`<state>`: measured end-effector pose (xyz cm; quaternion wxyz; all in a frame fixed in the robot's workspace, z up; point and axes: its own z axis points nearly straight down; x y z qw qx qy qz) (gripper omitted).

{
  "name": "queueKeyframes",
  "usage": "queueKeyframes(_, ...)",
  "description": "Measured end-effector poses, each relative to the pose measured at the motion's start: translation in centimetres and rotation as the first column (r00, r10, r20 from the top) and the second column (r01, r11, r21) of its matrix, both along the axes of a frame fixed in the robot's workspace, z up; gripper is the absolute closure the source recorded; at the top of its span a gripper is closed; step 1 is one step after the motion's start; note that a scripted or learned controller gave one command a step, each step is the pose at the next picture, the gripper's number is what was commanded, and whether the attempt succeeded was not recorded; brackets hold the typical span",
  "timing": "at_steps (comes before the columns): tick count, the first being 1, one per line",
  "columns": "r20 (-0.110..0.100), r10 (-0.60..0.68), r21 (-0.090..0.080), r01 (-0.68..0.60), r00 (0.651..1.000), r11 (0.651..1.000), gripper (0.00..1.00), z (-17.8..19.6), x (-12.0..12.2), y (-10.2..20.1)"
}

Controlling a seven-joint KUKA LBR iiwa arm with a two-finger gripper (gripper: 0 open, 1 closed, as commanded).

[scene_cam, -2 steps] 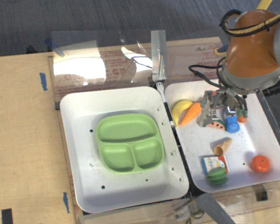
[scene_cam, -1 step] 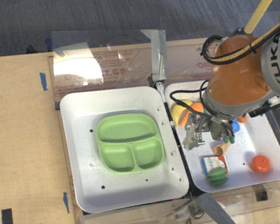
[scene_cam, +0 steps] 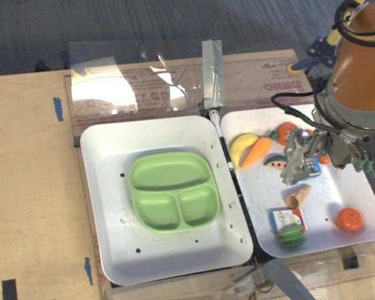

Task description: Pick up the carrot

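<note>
The orange carrot (scene_cam: 256, 151) lies tilted in the upper left of the right bin (scene_cam: 363, 190), resting against a yellow banana-like fruit (scene_cam: 241, 144). My gripper (scene_cam: 299, 167) hangs over the middle of that bin, a short way right of and below the carrot, apart from it. Nothing shows between its metal parts. The arm with its orange band comes in from the upper right.
The left bin (scene_cam: 107, 209) holds a green divided plate (scene_cam: 174, 190). In the right bin are a red-orange piece (scene_cam: 286, 131), a watermelon slice (scene_cam: 276, 163), an ice cream cone (scene_cam: 298, 197), a small carton (scene_cam: 288, 219) on a green item (scene_cam: 291, 235), and an orange ball (scene_cam: 348, 219).
</note>
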<state>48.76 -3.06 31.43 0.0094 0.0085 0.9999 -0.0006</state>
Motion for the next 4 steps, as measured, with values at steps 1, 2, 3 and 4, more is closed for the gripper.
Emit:
queueKeyframes(1,-0.005,0.348,-0.005,-0.348,0.937,0.937,1.0,17.5,2.9,-3.0)
queueKeyframes(2,-0.019,0.501,0.005,-0.501,0.865,0.865,1.0,2.5,1.2,9.7)
queueKeyframes(3,-0.019,0.667,0.003,-0.667,0.745,0.745,1.0,-9.2,0.2,4.0)
queueKeyframes(4,-0.01,0.765,-0.011,-0.765,0.644,0.644,1.0,9.3,4.2,-2.4)
